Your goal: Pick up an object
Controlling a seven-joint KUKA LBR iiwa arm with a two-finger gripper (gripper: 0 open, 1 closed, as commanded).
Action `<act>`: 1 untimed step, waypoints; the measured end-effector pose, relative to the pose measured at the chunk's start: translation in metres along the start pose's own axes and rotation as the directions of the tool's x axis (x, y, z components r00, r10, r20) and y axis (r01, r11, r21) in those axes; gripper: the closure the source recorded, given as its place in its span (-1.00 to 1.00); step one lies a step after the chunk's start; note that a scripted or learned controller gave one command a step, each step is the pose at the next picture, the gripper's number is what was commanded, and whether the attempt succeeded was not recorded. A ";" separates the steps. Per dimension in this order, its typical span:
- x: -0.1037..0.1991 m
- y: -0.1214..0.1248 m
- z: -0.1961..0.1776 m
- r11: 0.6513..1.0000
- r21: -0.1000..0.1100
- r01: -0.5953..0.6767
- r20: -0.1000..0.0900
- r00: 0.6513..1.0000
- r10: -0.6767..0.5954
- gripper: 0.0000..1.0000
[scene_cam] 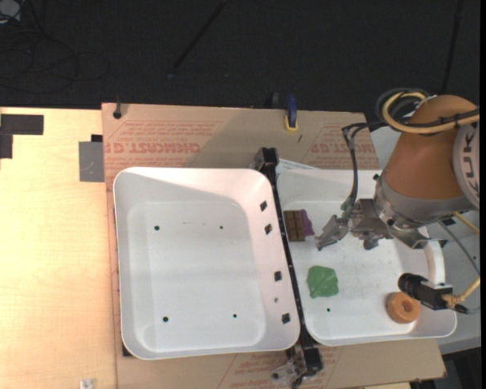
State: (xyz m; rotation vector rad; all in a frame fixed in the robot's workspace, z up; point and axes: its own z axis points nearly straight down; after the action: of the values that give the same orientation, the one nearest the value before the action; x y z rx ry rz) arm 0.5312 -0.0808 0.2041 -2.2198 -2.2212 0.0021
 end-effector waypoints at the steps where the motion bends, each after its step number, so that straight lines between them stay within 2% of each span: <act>1: 0.007 -0.058 -0.034 1.000 0.004 -0.003 -0.002 1.000 0.003 -1.00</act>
State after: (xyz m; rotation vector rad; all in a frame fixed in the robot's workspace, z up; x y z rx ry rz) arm 0.4729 -0.0743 0.2386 -2.2196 -2.2154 0.0034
